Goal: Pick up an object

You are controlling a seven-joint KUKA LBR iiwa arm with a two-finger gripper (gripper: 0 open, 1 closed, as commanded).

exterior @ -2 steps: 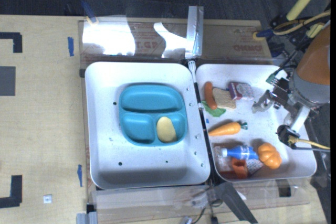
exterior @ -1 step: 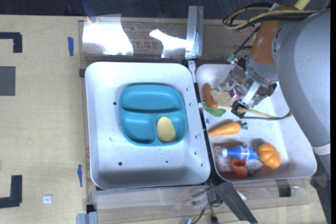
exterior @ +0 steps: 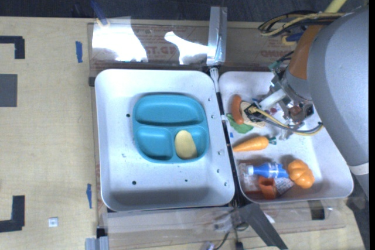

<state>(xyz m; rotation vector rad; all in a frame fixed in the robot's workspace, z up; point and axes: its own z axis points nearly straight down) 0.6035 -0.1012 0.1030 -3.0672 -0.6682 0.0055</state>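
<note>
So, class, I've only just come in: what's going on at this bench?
A grey robot arm reaches in from the right, with its end effector low over the right bin. That bin holds a carrot, a sausage, a small orange pumpkin and a blue bottle. Nothing is visibly gripped yet. The left bin holds a blue divided tray with a yellow egg-shaped piece in it.

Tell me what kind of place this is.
Probably a robotics lab bench set up for grasping trials: two white bins sit on a wooden benchtop, toy food such as a carrot lies in the right bin, and a grey arm with loose cabling reaches in.
</note>
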